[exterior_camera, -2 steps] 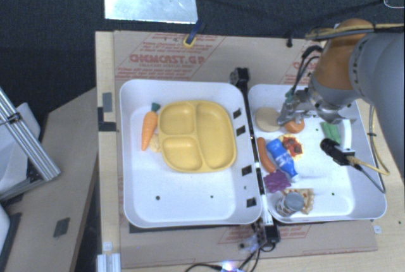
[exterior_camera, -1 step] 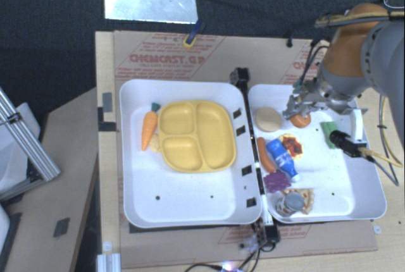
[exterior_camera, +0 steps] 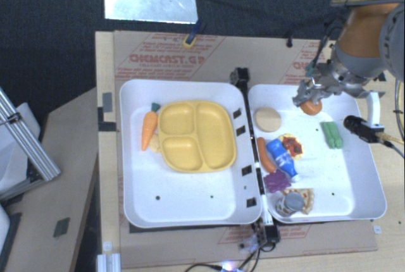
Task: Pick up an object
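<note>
My gripper (exterior_camera: 308, 96) hangs over the far part of the right bin (exterior_camera: 364, 185). A small orange round object (exterior_camera: 312, 108) lies right beneath its tip, partly covered by it, and I cannot tell whether they touch. Close by in the same bin are a tan round disc (exterior_camera: 267, 119), a green block (exterior_camera: 331, 135), an orange sausage (exterior_camera: 264, 155), a blue bottle (exterior_camera: 282, 159), a red and yellow item (exterior_camera: 292, 143), a purple piece (exterior_camera: 276, 181), a grey can (exterior_camera: 292, 203) and a pizza slice (exterior_camera: 306, 198).
The left bin (exterior_camera: 136, 201) holds a yellow divided plate (exterior_camera: 193, 136) with a carrot (exterior_camera: 148, 129) to its left. A black divider (exterior_camera: 248, 138) runs between the bins. A black cylinder (exterior_camera: 361, 128) on the arm juts over the right bin's right side.
</note>
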Action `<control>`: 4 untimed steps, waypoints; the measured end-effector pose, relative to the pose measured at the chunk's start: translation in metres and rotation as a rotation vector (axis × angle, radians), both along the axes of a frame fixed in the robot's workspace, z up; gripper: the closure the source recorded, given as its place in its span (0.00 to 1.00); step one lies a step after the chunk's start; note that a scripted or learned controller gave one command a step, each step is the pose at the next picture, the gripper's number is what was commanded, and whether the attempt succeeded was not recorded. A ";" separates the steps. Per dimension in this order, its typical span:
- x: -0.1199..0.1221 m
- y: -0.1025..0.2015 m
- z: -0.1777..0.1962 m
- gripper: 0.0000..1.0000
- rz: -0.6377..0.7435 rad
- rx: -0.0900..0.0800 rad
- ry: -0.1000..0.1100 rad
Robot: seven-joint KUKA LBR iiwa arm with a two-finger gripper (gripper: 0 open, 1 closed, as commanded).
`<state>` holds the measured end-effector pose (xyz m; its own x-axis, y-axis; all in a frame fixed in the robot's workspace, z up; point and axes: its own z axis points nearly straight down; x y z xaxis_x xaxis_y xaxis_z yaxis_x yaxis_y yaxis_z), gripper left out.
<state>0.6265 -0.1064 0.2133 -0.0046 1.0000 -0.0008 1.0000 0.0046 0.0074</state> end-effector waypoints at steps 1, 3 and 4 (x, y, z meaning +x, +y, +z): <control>0.001 0.000 0.012 1.00 0.000 0.001 0.004; -0.016 0.056 0.002 1.00 -0.003 0.000 0.007; -0.004 0.059 0.018 1.00 0.001 0.001 0.004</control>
<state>0.6230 -0.0471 0.2310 -0.0053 1.0000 0.0003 1.0000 0.0053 0.0031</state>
